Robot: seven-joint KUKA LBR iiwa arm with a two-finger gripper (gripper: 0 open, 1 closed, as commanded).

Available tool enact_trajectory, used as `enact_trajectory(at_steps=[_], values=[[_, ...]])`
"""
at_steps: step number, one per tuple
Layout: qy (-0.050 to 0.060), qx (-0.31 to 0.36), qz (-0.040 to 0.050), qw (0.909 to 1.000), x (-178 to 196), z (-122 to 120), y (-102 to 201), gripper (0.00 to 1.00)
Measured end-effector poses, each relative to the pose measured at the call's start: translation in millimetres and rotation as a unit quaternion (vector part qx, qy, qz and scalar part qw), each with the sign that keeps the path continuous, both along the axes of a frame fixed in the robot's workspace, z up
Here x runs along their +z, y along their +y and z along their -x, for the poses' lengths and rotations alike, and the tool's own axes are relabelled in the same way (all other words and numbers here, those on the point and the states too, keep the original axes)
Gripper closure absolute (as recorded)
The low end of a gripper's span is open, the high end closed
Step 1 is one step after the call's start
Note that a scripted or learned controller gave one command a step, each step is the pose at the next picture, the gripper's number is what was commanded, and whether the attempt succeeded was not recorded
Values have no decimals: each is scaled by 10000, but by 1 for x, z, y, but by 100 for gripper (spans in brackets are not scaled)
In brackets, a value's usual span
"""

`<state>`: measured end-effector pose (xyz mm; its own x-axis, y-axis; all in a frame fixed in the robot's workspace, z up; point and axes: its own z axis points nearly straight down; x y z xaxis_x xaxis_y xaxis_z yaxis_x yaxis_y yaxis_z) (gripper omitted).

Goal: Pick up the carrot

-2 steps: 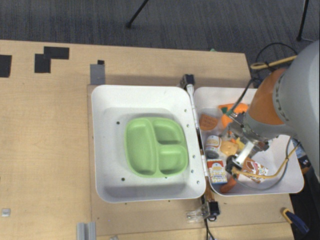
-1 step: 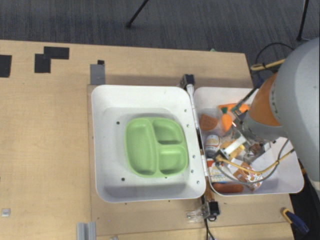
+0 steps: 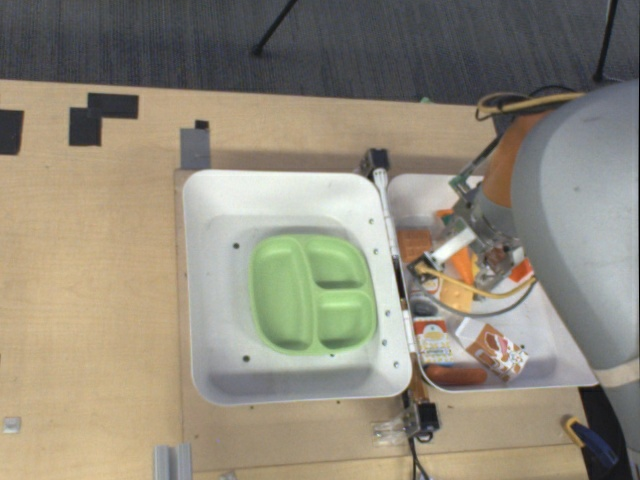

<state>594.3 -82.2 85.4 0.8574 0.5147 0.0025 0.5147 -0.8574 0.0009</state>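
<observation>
the grey arm with its orange band is down over the right-hand white bin, and the gripper is buried in the clutter there — whether it's apart or together, i cannot tell from this angle. the carrot, a small orange tapered plastic piece, lies in the upper middle of that bin, just beside and partly under the gripper. it looks like a toy: light, rigid, smooth-skinned, so likely to skid out of a pinch if caught near the narrow tip. the thicker middle looks like the best place to take hold, squeezing across the width. its long axis seems to run on a slant, upper right to lower left, though which end is the tip is hidden by the wrist. crowded company too — a small carton with a red label and a brown snack packet sit nearer the front edge. the green divided plastic tray sits in the left white bin, well apart.
</observation>
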Motion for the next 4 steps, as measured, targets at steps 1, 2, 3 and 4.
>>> enact_trajectory(at_steps=[1, 2, 3, 4], values=[[-4, -204, 2, 9998, 1, 55, -4, 0], [-18, -174, -3, 9998, 12, 54, -4, 100], [-17, -174, -3, 9998, 12, 54, -4, 0], [17, -847, -4, 9964, -1, -49, -22, 0]])
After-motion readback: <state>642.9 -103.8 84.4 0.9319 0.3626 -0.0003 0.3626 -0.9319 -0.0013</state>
